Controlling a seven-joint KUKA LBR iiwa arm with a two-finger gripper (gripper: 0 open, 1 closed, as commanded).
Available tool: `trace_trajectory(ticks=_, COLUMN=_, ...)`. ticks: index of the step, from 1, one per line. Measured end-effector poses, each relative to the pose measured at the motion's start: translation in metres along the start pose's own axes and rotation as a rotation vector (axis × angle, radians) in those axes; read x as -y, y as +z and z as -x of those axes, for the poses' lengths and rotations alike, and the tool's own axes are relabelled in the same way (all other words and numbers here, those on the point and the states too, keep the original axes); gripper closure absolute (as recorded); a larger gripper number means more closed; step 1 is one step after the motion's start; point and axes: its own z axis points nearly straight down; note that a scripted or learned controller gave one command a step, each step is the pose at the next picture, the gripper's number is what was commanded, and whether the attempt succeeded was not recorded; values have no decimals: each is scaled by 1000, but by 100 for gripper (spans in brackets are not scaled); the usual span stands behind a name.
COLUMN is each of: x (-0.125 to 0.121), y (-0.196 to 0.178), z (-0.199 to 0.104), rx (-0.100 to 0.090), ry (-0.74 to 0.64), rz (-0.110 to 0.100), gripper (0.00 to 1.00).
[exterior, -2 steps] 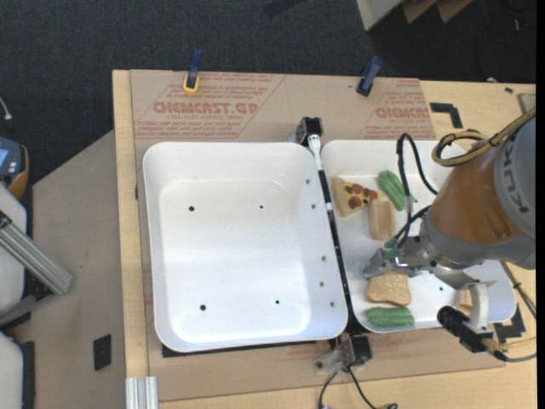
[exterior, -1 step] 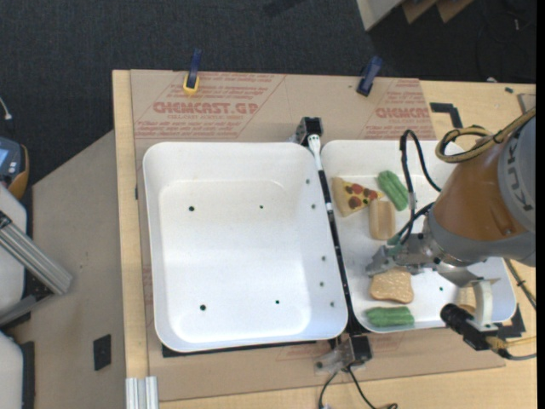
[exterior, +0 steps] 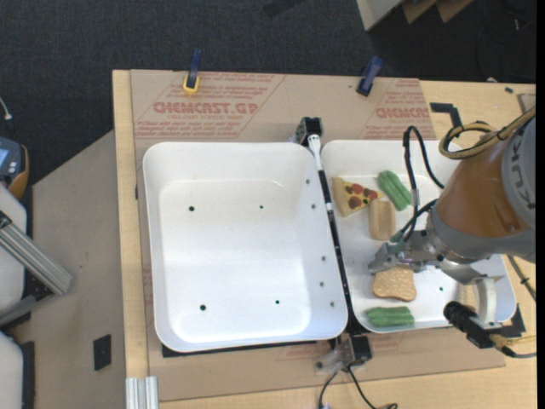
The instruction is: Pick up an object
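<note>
Although the arm (exterior: 485,203) is lowered over the right bin (exterior: 353,156) at the right of the frame, nothing can be seen gripped, and whether the jaws of the gripper (exterior: 393,260) are wide or narrow cannot be told, since the metal tip is small and partly masked by the wrist. The tip is placed just above the toast (exterior: 395,285), a tan piece lying at the lower middle of that bin, which is judged to be the likeliest target. Around it are set a pizza slice (exterior: 352,195) at the upper left of the bin, a pale block (exterior: 381,220) beside it, a green pod (exterior: 393,188) above, and a second green piece (exterior: 390,317) by the lower rim. All are taken for toy food: light, stiff and somewhat smooth, so a slip is more to be feared than any breakage. The toast is flat and lies low, so it would best be taken across its short width at the edges. The left bin (exterior: 170,164) is spread across the middle of the frame. On the brown board (exterior: 136,228) beneath, red lettering is printed that can be read as "CHEMCAST GP" at the upper left and is partly repeated at the upper right.
</note>
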Motion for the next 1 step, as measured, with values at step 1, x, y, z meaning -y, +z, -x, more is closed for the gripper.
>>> trace_trajectory(ticks=1, x=-1, y=-75, z=-95, rx=-7, ry=-14, rz=1, gripper=100)
